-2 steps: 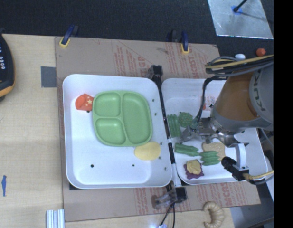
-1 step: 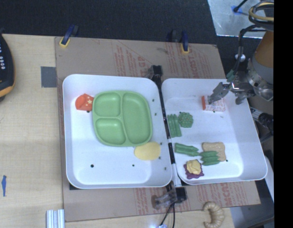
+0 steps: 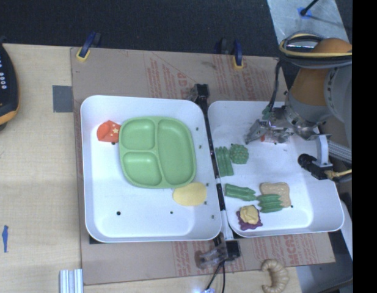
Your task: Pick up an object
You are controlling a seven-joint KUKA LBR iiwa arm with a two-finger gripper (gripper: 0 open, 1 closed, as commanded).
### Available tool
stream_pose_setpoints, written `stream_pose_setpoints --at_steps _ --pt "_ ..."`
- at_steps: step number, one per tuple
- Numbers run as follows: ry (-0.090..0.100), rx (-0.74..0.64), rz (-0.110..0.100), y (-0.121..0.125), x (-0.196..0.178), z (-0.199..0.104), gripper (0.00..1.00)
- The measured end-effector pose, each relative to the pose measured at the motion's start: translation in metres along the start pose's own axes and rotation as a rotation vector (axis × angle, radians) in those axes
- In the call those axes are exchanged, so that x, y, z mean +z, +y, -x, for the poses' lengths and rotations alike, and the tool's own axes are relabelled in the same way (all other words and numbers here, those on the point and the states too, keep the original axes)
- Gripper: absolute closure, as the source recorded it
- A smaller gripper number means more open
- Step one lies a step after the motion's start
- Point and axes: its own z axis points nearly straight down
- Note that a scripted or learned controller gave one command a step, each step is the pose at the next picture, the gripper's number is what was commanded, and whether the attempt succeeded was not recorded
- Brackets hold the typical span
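My gripper (image 3: pixel 270 132) hangs over the far part of the right bin (image 3: pixel 322 218), its fingers spread and nothing between them. Just in front and to its left lie a green broccoli piece (image 3: pixel 239 154) and a ribbed green strip (image 3: pixel 223 161). Nearer the front edge sit a green pea pod (image 3: pixel 240 191), a slice of toast (image 3: pixel 276 191) with a second green pod (image 3: pixel 270 204) against it, and a yellow and purple toy (image 3: pixel 249 215). None of these touches the gripper.
The left bin (image 3: pixel 102 218) holds a green divided plate (image 3: pixel 157 151), a red piece (image 3: pixel 107 131) at its far left and a yellow piece (image 3: pixel 189 194) in front. A beige curved thing (image 3: pixel 275 275) lies on the bench in front of the right bin.
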Motion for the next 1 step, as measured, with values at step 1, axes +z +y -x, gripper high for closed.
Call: stream_pose_setpoints --at_steps 1 --pt "-0.001 0.006 0.005 0.0229 0.0025 0.0571 0.00"
